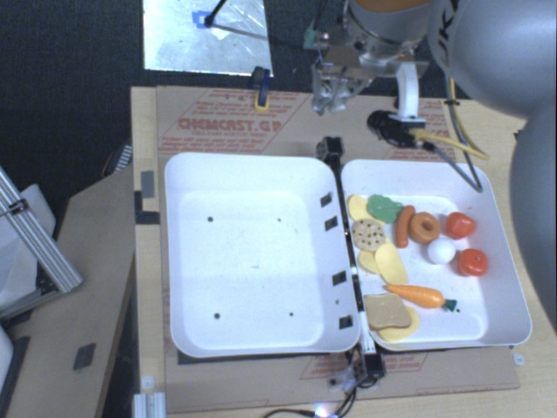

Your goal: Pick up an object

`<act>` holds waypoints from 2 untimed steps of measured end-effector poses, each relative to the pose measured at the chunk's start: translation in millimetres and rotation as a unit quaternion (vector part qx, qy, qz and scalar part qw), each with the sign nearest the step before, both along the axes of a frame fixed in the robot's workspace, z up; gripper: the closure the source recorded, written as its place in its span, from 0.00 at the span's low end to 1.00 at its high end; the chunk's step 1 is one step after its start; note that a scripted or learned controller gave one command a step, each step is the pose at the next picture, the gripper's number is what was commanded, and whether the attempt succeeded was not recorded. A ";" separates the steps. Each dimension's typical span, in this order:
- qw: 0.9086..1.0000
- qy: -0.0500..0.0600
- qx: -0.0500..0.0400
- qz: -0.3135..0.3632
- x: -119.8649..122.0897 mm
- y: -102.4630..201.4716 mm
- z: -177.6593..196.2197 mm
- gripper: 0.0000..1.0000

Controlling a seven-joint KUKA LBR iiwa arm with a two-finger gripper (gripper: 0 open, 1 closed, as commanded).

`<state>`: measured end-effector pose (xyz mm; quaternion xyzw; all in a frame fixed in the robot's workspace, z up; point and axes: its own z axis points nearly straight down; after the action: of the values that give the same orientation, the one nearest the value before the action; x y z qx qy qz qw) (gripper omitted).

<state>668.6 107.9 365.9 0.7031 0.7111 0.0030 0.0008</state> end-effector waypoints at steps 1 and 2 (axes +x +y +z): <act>1.000 0.000 0.000 -0.001 -0.1 54.6 36.8 1.00; 1.000 0.000 -0.001 -0.002 -0.1 94.3 66.0 1.00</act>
<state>668.6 202.3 432.0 0.7047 0.7095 0.0023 0.0011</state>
